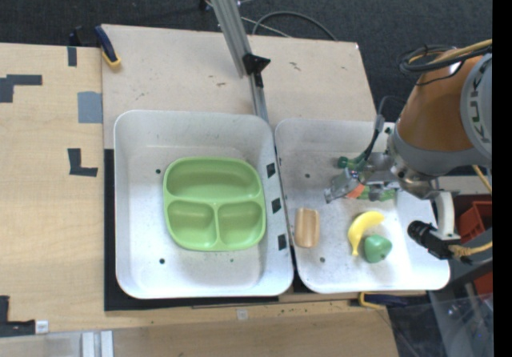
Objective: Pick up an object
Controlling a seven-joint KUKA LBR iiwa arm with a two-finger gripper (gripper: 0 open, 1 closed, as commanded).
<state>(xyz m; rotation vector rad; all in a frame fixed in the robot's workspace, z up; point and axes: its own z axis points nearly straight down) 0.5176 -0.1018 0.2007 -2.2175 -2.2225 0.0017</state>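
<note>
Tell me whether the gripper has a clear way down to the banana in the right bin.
Probably yes. The gripper hangs over the right bin, up and left of the banana. Only the green fruit touches the banana, at its lower end.

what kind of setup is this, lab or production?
Looks like a robotics lab bench: two white bins on plywood, toy food like a banana, a green divided plate, taped markers and loose cables.

Single fixed camera is looking down at a slant from above the bench [200, 67], framing both white bins: left bin [128, 187], right bin [320, 139]. The arm [440, 123] is entering from frame right. Moderately distant.
</note>
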